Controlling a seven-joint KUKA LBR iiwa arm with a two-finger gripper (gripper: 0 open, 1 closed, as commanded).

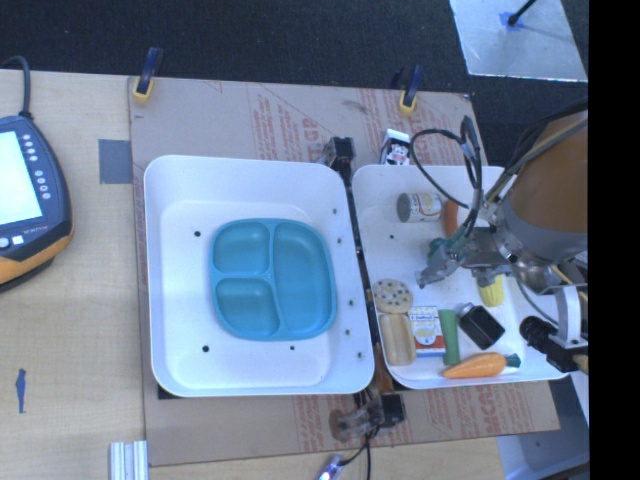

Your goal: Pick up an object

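The right bin (pixel 372 183) holds several small objects. A small can (pixel 418 206) lies near the bin's back, with an orange piece (pixel 451 218) beside it. Along the front are a round speckled cookie (pixel 392 295), a wooden block (pixel 398 337), a white and red box (pixel 427 330), a green marker (pixel 450 337), a black block (pixel 480 326) and a carrot (pixel 478 366). A yellow piece (pixel 490 291) sits under the arm. My gripper (pixel 437 263) hangs over the middle of this bin, between the can and the box.
The left bin (pixel 160 268) holds a blue divided plate (pixel 272 278). A handheld control pendant (pixel 25 193) lies at the far left of the bench. Black cables (pixel 440 153) loop over the right bin's back edge. Clamps (pixel 146 76) hold the cardboard sheet.
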